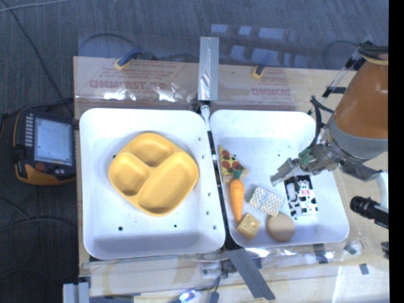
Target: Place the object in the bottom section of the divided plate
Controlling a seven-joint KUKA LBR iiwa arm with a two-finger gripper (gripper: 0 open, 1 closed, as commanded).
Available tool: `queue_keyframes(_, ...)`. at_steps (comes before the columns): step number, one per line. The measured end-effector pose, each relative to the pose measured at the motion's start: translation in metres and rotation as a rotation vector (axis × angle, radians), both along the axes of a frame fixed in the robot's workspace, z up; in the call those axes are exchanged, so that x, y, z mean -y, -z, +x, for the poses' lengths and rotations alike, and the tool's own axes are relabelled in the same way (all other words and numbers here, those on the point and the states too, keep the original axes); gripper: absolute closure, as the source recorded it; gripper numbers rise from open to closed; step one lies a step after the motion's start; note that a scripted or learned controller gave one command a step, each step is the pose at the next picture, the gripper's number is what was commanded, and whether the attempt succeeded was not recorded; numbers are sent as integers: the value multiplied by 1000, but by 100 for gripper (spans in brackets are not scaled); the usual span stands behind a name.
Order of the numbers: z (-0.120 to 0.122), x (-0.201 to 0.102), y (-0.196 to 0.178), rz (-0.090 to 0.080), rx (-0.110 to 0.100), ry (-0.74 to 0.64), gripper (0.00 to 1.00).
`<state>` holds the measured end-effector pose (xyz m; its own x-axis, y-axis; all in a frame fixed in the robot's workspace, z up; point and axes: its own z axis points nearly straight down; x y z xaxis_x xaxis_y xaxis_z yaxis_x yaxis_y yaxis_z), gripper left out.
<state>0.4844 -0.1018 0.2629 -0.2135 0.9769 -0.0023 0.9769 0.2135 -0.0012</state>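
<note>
The two-finger gripper (289, 171) hovered with fingers spread, gripping nothing, by the right bin's (265, 122) right edge, ready to pick; the yellow divided plastic plate (153, 172) sat mid-left bin (101, 232).

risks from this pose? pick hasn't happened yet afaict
1. The toys are packed tight: carrot, cheese cube, waffle and potato nearly touch, so the hand may nudge neighbours or pinch two.
2. The yellow divided plate sits in the other bin; a weak grasp could drop on crossing the rim.
</note>
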Motion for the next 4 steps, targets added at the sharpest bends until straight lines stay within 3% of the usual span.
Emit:
queue_keyframes(1, 27, -101, 34, 2, -3, 112, 100)
queue_keyframes(2, 25, -176, 42, 0, -5, 228, 100)
queue_keyframes(3, 64, -167, 45, -1, -4, 297, 100)
queue_keyframes(4, 113, -140, 24, -4, -2, 507, 100)
